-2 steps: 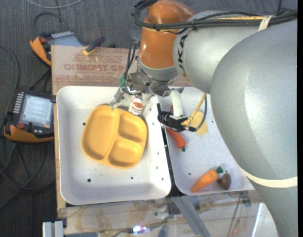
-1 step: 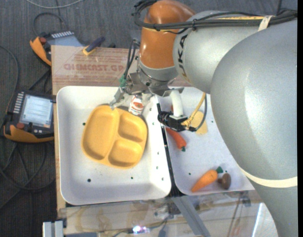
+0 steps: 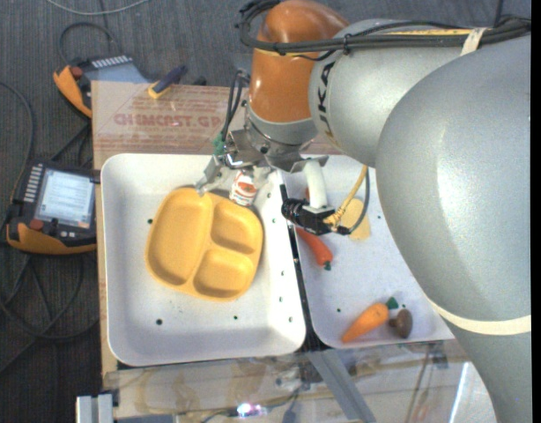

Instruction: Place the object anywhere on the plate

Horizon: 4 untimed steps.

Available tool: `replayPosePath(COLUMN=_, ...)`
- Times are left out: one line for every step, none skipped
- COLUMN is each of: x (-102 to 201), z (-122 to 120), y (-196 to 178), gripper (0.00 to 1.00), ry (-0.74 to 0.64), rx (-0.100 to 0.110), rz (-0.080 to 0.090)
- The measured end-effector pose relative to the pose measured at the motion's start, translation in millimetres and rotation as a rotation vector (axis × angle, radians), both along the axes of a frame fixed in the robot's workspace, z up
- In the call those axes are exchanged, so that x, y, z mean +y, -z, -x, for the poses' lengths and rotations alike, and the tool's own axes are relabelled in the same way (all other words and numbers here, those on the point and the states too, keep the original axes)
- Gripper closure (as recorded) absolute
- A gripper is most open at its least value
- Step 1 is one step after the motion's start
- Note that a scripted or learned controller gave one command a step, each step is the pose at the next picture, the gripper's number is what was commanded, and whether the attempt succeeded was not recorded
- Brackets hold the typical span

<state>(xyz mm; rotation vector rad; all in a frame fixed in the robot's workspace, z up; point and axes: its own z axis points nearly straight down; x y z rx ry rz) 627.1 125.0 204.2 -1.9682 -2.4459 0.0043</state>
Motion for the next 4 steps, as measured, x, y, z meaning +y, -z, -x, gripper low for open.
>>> replayPosePath(x=0.0, z=0.0, y=0.0, gripper=0.0, ry=0.0, rx=0.0, rz=0.0)
replayPosePath(x=0.0, z=0.0, y=0.0, gripper=0.0, ry=0.0, rx=0.0, rz=0.0)
replayPosePath(x=0.0, z=0.0, y=0.0, gripper=0.0, ry=0.0, rx=0.0, rz=0.0)
replayPosePath(x=0.0, z=0.0, y=0.0, gripper=0.0, ry=0.0, rx=0.0, rz=0.0)
